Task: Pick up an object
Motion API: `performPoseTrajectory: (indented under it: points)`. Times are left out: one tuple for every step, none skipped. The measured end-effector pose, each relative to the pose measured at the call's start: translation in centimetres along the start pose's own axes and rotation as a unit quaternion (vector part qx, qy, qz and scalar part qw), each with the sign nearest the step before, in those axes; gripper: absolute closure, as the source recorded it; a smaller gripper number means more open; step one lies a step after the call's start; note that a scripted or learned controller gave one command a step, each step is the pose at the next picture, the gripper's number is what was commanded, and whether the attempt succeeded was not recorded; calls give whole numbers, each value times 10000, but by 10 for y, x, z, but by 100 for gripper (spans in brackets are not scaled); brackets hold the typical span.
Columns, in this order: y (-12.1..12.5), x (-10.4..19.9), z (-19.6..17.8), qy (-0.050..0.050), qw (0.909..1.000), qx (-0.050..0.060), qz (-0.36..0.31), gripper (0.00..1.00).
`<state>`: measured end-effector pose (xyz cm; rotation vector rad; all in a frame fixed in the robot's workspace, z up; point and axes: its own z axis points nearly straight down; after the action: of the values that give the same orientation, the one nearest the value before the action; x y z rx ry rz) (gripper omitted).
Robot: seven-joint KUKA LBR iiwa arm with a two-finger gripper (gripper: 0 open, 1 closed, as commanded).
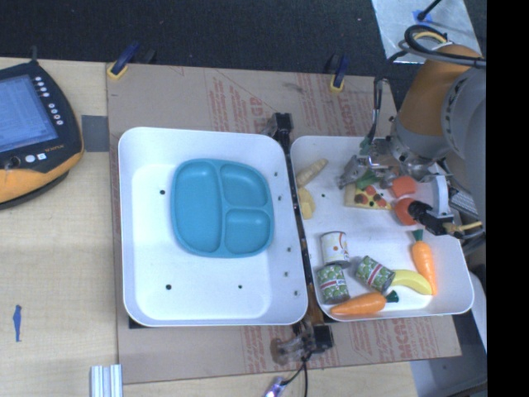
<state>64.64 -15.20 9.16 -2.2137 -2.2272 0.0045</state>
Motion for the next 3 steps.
performPoseTrajectory:
  points:
    - [0,-1,-11,-3,10000,-5,-11,100]
    - [0,-1,-11,-3,10000,-3,-12,0]
    - [1,-2,-21,-11,10000,-15,-22,100]
